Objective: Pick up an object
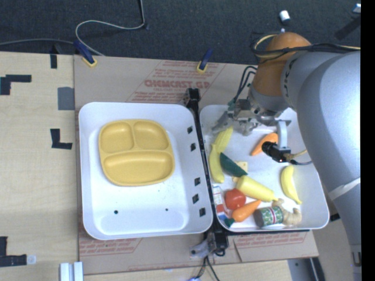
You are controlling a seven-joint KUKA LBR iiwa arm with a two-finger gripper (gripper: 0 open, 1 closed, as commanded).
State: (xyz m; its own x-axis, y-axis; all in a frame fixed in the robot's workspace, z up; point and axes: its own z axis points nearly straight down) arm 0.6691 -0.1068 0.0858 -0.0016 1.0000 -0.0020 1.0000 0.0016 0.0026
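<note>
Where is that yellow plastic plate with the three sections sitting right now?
The yellow three-section plastic plate lies in the upper half of the left white bin, across the divider from the right bin's toy food.

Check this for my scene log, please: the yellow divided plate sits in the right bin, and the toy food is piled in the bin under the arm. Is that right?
Not quite. The camera view shows the yellow divided plate in the left bin, not the right one. The rest holds: the toy food, such as the banana and tomato, lies in the right bin under the arm.
</note>
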